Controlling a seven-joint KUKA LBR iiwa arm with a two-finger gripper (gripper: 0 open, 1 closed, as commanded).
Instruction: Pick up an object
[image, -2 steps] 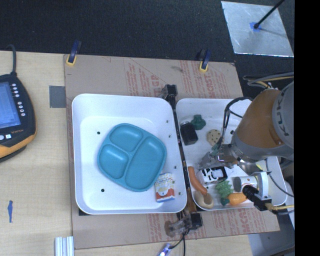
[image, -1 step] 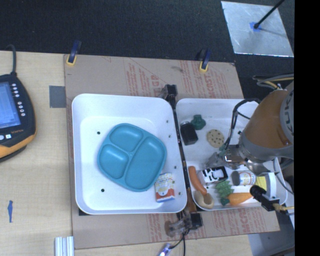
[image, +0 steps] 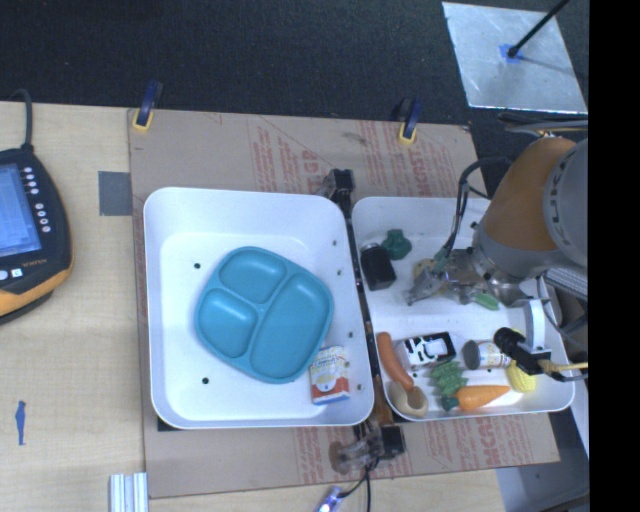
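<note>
Two white bins are sitting side by side on the bench. The arm (image: 522, 208) is reaching in from the right and hanging its gripper (image: 434, 281) low over the middle of the right bin (image: 452, 211). The slant is hiding its tip, so I cannot tell whether it is open or closed, or whether it is gripping anything.

Several things are lying in the right bin. A black block (image: 377, 267) is resting near the left wall, with a dark green toy (image: 398, 243) just behind it; both are lying left of the gripper and apart from it. A small green piece (image: 487, 298) is showing just beside the gripper's right side. Along the front are lying a red-orange stick (image: 393, 359), a spoon (image: 408, 399), a black-and-white box (image: 430, 348), broccoli (image: 447, 378) and a carrot (image: 481, 397).

The left bin (image: 176, 216) is holding a blue plate (image: 263, 313) and a small carton (image: 330, 375) at the plate's front right edge. A pendant (image: 25, 235) is lying on the bench at far left.
</note>
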